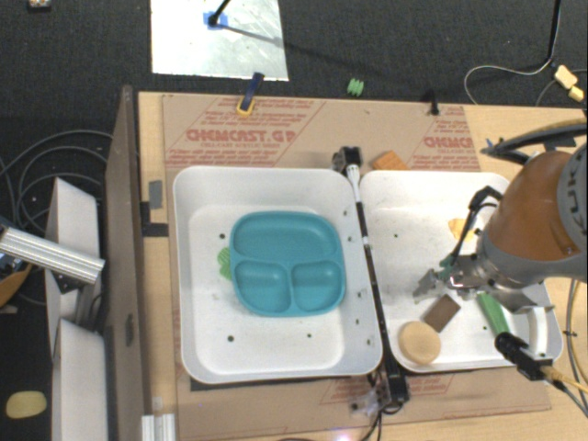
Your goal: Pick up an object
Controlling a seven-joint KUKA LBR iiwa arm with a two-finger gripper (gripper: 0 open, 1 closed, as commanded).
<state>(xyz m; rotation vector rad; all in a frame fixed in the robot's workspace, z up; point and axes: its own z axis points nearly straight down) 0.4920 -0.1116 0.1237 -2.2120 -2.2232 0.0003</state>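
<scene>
My gripper (439, 285) hangs low over the right bin (404, 200), near its middle, on the grey arm with the orange band (542, 211) that comes in from the right. Just below and beside the gripper lies a small brown block (442, 313). A round tan disc (420, 342) rests at the bin's front left. A green stick-shaped object (492, 315) lies to the right of the brown block, partly under the arm. A small yellow piece (457, 226) sits further back. Nothing shows as held.
The left bin (197, 246) holds a teal divided plate (287, 262), with a green piece (223, 262) peeking out at its left edge. A black divider rail (364, 246) runs between the bins. An orange block (390, 162) lies on the cardboard behind them.
</scene>
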